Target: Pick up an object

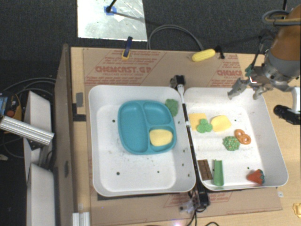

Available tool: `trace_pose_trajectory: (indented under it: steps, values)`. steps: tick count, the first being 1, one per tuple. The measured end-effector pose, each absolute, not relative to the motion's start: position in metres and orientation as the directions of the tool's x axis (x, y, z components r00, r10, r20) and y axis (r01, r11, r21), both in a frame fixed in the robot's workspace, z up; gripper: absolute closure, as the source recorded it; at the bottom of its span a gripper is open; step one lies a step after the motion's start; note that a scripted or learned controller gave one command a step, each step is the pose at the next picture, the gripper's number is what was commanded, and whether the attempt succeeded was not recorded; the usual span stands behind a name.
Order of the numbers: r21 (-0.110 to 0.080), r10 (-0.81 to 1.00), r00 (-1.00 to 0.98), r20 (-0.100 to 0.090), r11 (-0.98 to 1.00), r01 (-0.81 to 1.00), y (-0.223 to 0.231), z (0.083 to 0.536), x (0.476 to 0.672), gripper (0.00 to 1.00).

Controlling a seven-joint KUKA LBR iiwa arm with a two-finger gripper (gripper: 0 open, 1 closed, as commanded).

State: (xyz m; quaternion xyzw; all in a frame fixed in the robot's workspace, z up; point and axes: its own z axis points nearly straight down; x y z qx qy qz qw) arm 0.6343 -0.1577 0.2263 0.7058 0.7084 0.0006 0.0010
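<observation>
1. Objects for picking, none lifted yet; all lie in the two bins; the right bin (270, 126) holds a yellow block (221, 123), a pale yellow slab (195, 119) with a small green piece (204, 126) on it, a pretzel (242, 136), a green broccoli piece (231, 143), a brown bar (204, 169), a green stick (217, 172) and a strawberry (256, 176).
2. Left bin (106, 171); holds a blue divided plate (136, 131) with a yellow lump (161, 137) in its lower right compartment; a green leafy piece (172, 107) sits at the plate's upper right edge.
3. Tool (244, 89); hangs over the far right corner of the right bin, above the items and apart from them; its two fingers are spread, nothing between them.
4. Progress, judged: pick not started; choosing a target, descent, closing and lifting all remain.
5. Surface: desk covered with printed cardboard (141, 67); a yellow banana-like toy (203, 55) lies on it beyond the bins; a black clamp (178, 82) sits where the bins meet.
6. Room: dark carpet (33, 32) around the desk; a shiny sheet (110, 13) on the floor at the far side; cables (28, 86) and metal framing (26, 131) at left.
</observation>
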Motion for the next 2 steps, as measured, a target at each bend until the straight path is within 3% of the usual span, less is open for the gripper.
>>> trace_pose_trajectory:
  steps: [1, 2]
  values:
    - [-0.009, 1.000, 0.004, 0.000, -0.004, 1.000, -0.210, 0.102, 0.597, 0.00]
    - [-0.001, 1.000, -0.004, 0.001, 0.004, 1.000, -0.158, 0.099, 0.553, 0.00]
